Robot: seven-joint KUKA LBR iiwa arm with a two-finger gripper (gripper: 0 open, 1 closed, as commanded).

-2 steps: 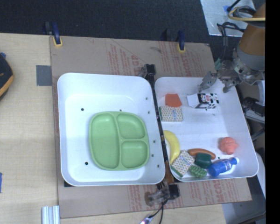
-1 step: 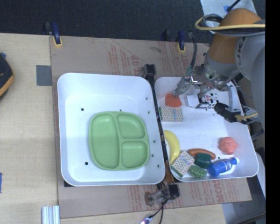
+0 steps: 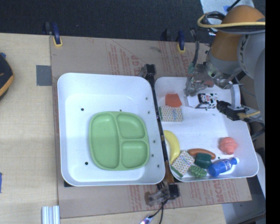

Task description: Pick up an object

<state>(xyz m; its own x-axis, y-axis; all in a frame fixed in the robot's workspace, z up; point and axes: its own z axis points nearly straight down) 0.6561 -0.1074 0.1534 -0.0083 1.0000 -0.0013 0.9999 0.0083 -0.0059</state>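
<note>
Camera view, progress: nothing lifted yet; the gripper (image 3: 194, 85) hangs over the right bin's (image 3: 245, 129) back edge, and I cannot tell how its fingers stand.
Candidates: orange block (image 3: 173, 100) and patterned block (image 3: 171, 114) lie near it; banana (image 3: 172, 145), pink ball (image 3: 228, 145), blue bottle (image 3: 221, 166) sit toward the front.
Room: bare floor mid-bin; front corner crowded.
Left bin (image 3: 70, 125): holds a green tray (image 3: 118, 140).
</note>
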